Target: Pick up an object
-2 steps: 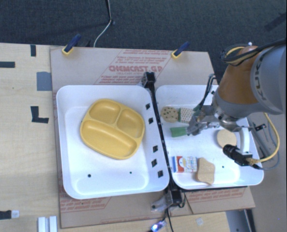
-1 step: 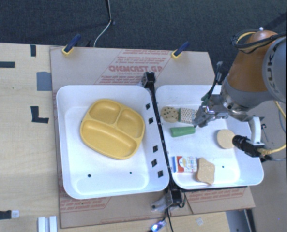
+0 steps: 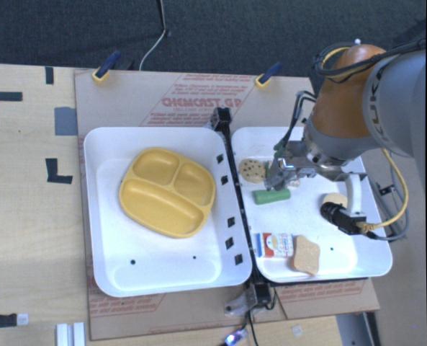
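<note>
You have the gripper low in the right bin, directly over the green block, which lies toward the bin's 9 o'clock side, near the divider. The fingers reach down to the block's upper edge and appear to touch it, but you cannot tell from this slant how far apart they stand or whether the block sits between them, so do not count it as held.

A round speckled cookie lies just beside the block at its 11 o'clock, close enough that a finger could nudge it. The small carton and the tan bread slice sit together at the bin's 6 o'clock, well apart from the gripper. The yellow divided plate rests in the left bin, out of the way, so it seems no likely target.
</note>
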You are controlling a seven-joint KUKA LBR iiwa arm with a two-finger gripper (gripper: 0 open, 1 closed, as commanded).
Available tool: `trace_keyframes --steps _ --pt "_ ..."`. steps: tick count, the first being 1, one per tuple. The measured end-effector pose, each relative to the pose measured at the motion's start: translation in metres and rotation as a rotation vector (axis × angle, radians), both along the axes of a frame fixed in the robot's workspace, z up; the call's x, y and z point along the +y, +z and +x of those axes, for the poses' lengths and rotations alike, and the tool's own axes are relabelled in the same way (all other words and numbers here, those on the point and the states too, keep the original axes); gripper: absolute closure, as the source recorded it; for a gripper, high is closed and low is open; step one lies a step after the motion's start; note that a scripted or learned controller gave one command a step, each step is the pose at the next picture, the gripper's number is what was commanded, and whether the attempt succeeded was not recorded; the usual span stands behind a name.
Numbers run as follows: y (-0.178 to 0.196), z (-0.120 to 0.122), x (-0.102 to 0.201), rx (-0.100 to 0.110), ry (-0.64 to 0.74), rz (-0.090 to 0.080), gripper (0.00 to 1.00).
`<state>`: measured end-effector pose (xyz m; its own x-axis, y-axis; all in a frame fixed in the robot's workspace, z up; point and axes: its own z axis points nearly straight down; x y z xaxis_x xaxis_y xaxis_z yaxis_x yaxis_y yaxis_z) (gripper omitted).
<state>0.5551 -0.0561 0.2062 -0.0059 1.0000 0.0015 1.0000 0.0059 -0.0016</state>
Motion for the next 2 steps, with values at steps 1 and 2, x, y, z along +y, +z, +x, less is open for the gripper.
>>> trace_keyframes --steps 1,2 --pt "0.009 0.008 0.063 -0.001 0.002 0.000 1.00" --pt "0.006 0.009 0.126 0.001 0.003 0.000 1.00"
